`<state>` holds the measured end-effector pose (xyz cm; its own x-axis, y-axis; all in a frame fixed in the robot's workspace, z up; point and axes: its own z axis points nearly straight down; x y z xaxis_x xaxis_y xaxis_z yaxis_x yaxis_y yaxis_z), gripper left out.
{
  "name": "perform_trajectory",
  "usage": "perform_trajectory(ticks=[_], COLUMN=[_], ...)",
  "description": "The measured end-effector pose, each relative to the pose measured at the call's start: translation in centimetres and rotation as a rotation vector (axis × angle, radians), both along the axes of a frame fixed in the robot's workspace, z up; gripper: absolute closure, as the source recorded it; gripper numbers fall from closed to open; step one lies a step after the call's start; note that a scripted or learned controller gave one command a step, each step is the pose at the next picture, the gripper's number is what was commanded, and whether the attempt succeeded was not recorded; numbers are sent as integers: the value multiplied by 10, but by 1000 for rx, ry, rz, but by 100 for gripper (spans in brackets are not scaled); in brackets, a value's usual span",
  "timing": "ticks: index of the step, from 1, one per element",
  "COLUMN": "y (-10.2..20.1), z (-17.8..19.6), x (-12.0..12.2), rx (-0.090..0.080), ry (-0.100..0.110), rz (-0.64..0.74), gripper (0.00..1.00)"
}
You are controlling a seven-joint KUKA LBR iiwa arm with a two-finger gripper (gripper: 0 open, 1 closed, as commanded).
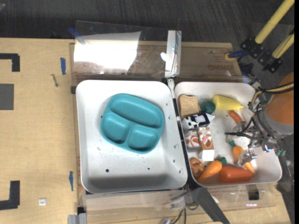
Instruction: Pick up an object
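The gripper (250, 148) is hanging low over the right bin (271, 174), likely targeting the small orange piece (238, 151). Jaws' state: cannot tell; cabling is obscuring them.

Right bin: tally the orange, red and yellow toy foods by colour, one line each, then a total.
Yellow: 1, the banana-like piece by the far wall.
Orange: 2, the carrot at the near edge and a small orange piece beside the end effector.
Red: 1, the long red piece along the near wall.
Total: 4
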<state>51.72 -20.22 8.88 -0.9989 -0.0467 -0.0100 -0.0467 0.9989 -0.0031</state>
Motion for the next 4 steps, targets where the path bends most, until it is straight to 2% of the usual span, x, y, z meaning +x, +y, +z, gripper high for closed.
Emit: perform_trajectory(ticks=[1,2,3,4], y=[-2,13,-22,-21], z=[5,-1,-1,14], x=[-22,111,98,102], rx=[-10,1,1,-1], ry=[-28,5,4,-10], rz=[134,195,125,124], gripper=[0,0,0,100])
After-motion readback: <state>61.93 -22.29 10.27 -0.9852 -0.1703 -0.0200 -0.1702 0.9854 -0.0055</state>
